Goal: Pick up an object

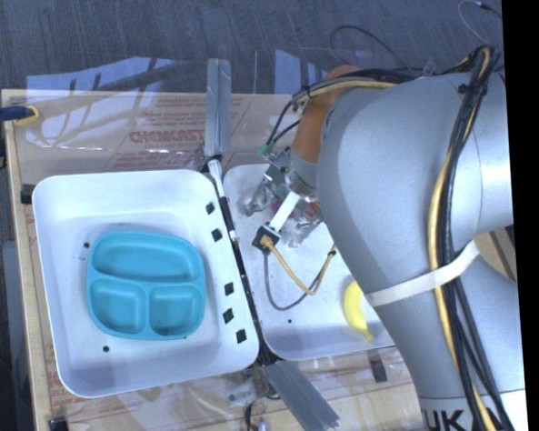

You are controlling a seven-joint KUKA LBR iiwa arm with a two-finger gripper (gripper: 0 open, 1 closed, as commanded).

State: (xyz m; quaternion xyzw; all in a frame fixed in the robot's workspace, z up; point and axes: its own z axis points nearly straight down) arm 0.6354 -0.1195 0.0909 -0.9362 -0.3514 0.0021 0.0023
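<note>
Turquoise divided plate (146, 283) is seen in the left bin (55, 200). Much of the right bin (295, 340) is hidden by the grey arm (406, 211). Near the gripper (283, 209), whose state cannot be told, a yellow banana-like object (354, 310) lies.

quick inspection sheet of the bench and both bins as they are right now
surface: left bin and right bin, white, side by side on a bench
job's things: blue divided tray in the left bin; yellow object in the right bin, partly hidden by the arm
clutter: nothing seen
grippers: gripper low over the right bin's far end; holds nothing visible
cables: yellow cable looping down from the gripper
surroundings: grey floor
</note>
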